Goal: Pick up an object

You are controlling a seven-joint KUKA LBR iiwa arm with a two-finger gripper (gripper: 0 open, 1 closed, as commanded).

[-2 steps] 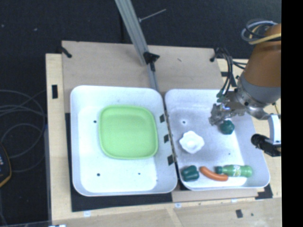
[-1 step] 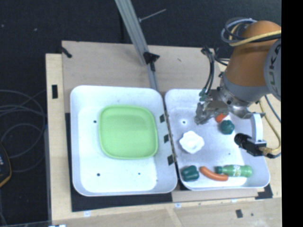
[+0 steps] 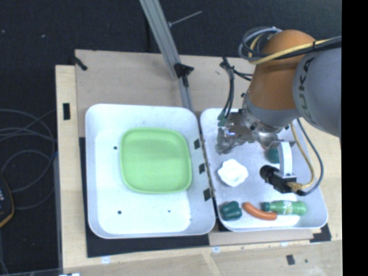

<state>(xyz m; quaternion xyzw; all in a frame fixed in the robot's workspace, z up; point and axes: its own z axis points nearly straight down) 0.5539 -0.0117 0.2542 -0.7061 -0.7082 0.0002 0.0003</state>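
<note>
My gripper point(image 3: 226, 144) hangs low over the upper left part of the right bin point(image 3: 315, 195), close to its left wall. Just below it lies a white lumpy object point(image 3: 232, 172), apart from the gripper. Along the bin's front edge sit a dark green block point(image 3: 231, 211), an orange carrot-shaped piece point(image 3: 258, 211) and a green bottle point(image 3: 286, 207) lying on its side. A small teal thing point(image 3: 272, 153) shows right of the gripper, partly hidden by the wrist. Nothing shows held by the gripper.
The left bin point(image 3: 103, 154) holds a light green square plate point(image 3: 156, 160). A grey metal pole point(image 3: 164, 36) slants down to the bins' shared rear corner. The arm's orange and grey body point(image 3: 287, 79) covers the right bin's back part.
</note>
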